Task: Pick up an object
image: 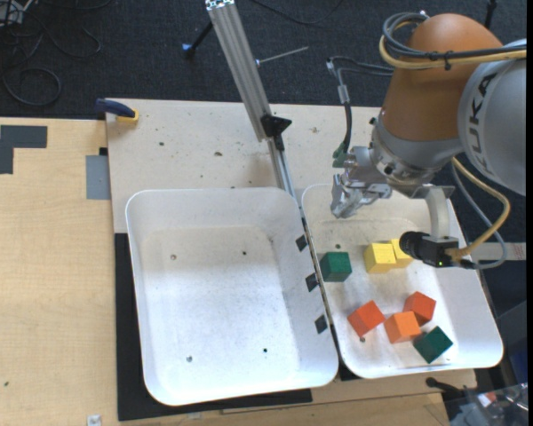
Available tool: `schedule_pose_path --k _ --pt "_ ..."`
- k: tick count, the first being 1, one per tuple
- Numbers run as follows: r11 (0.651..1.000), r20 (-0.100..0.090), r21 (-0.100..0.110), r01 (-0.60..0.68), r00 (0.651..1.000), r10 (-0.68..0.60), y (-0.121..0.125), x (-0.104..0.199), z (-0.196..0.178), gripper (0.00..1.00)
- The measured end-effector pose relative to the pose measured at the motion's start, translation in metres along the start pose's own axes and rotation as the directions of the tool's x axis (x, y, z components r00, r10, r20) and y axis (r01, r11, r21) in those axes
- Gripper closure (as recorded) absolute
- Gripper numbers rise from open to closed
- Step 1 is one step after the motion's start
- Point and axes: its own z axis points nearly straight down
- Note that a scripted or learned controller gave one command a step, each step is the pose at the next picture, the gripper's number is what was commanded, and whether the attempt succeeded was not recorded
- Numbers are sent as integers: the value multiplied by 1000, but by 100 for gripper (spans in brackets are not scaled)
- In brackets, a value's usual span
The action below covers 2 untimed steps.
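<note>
The gripper [347,204] is hanging over the far end of the right bin [480,349], fingers close together and gripping nothing. Below it the green block [336,265] and yellow block [382,256] are sitting nearest; the orange blocks [366,317] are lying farther off.

Arm [480,96] is reaching in from the right of the camera view, grey link at the right edge, orange band [440,69] bulking above the wrist. Wrist is pointing down and slightly leftward. Gripper [346,204] is hanging over the far left corner of the right bin [480,344], close to the bin's far rim. Nothing is showing between the fingers. Cables are looping around the orange section and trailing down the arm's right side.
</note>
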Motion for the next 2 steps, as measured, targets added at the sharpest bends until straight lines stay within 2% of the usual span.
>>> schedule_pose_path --k 1,2 --pt "1000 0 1 0 1000 0 -11 52 21 100" --pt "1000 1 1 0 1000 0 -26 91 29 100"
